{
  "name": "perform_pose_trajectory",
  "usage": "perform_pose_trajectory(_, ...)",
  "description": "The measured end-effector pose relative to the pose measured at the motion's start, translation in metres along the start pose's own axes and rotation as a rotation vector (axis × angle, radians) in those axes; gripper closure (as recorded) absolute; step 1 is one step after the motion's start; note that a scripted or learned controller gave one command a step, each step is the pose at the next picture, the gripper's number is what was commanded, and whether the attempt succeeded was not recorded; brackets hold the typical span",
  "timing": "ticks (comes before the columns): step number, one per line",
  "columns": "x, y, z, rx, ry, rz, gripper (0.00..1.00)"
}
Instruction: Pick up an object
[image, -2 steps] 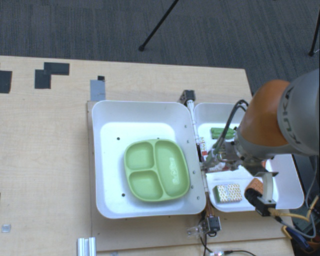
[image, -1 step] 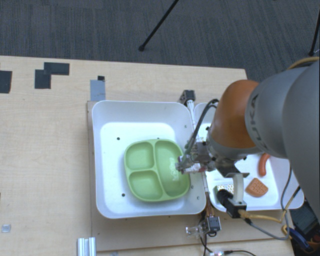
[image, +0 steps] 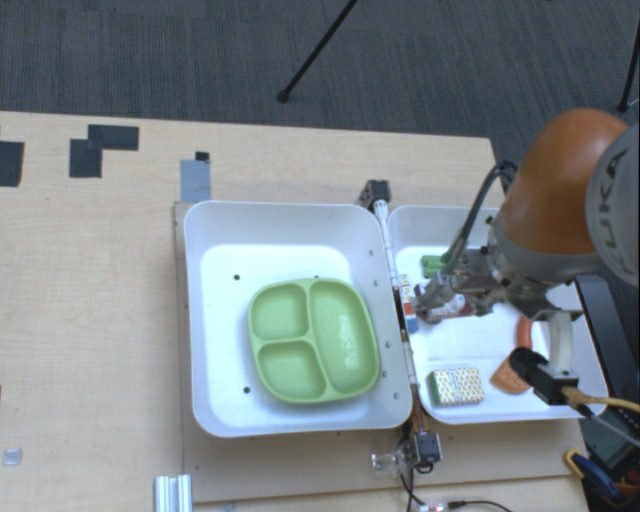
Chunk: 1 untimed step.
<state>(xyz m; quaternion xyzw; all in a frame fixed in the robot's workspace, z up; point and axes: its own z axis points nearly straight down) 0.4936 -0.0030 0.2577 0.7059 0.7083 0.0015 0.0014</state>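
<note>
Camera view: arm (image: 570, 200) reaches in from the right over the right bin (image: 440, 408), gripper (image: 432, 303) low near that bin's left wall, just right of the divider between bins. Cannot tell its state; the tip is a dark metallic clutter, too small to read. Step looks like approach or descent for a grasp, nothing seen held. Candidates in right bin: sponge (image: 457, 386), a speckled yellow-green rectangular block, soft-looking, at front; orange piece (image: 510, 379), smooth and curved, just beside it; small green thing (image: 432, 264) at the back, near the gripper. Next move likely calls for centring over one item and closing squarely. Left bin (image: 215, 320) holds a tray (image: 314, 340): pale green, glossy plastic, rounded, three compartments, lying flat.
</note>
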Motion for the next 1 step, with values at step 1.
perform_pose_trajectory(1,0.0010,0.0010,-0.0102,-0.002,0.000,-0.006,1.00)
